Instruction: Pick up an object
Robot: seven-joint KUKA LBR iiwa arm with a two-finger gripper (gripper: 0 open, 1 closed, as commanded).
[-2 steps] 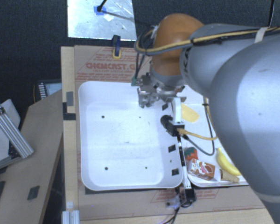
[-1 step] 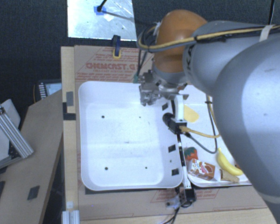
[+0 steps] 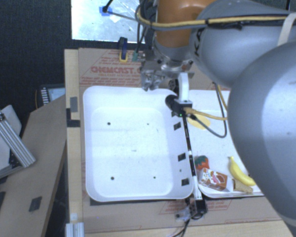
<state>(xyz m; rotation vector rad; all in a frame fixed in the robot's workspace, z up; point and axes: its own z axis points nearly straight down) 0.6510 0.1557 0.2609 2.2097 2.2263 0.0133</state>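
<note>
Lighting, as you see it: even and fairly bright over the left bin (image 3: 128, 147), whose white floor is nearly washed out. Glare: a bright patch on the foil sheet (image 3: 96, 11) at the top. Shadow: soft, under the arm (image 3: 251, 83). Focus: the arm's near bulk is blurred; the surroundings to your left are dark; overall grain mild.

Single fixed camera, mounted above the bench (image 3: 49, 132), angled down; left bin (image 3: 96, 147) seen whole at centre, right bin (image 3: 212, 100) largely covered by the arm (image 3: 256, 83) entering from right
</note>
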